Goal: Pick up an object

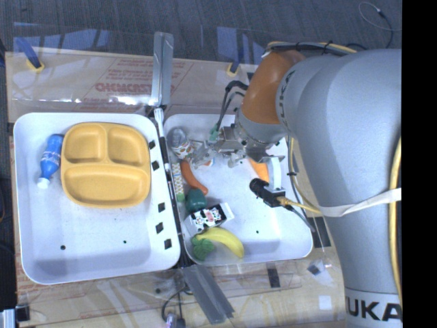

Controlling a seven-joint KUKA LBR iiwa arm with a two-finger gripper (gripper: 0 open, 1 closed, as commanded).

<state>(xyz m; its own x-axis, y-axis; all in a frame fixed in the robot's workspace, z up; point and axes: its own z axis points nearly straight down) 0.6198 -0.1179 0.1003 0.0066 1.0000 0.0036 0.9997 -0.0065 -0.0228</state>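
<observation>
In the camera view, the right bin (300,241) is the landmark, and all the small things lie in it. Along its left wall, from the far end to the near end, I see a small metal can (177,138), an orange carrot (192,177), a dark green vegetable (194,199), a small black and white box (209,215), a yellow banana (224,240) and a green piece like broccoli (203,248) in the near left corner. To the left of this bin stands the left bin (89,255), which holds a yellow divided plate (106,162) and, beside the plate, a blue bottle (49,157).

The arm comes from the right, and the gripper (208,152) is low over the far part of the right bin, just beside the can and above the top end of the carrot.

What could go wrong: the things on the left wall are close together, so the jaws may push the can or the carrot against the wall and not go around it. The carrot lies at a slant and could roll away. If the jaws close on two things at once, the hold will probably be weak.

About the jaws: the metal parts here are small and mixed with the can's shine, so I cannot tell whether they are apart or together. I see nothing clearly held between them.
</observation>
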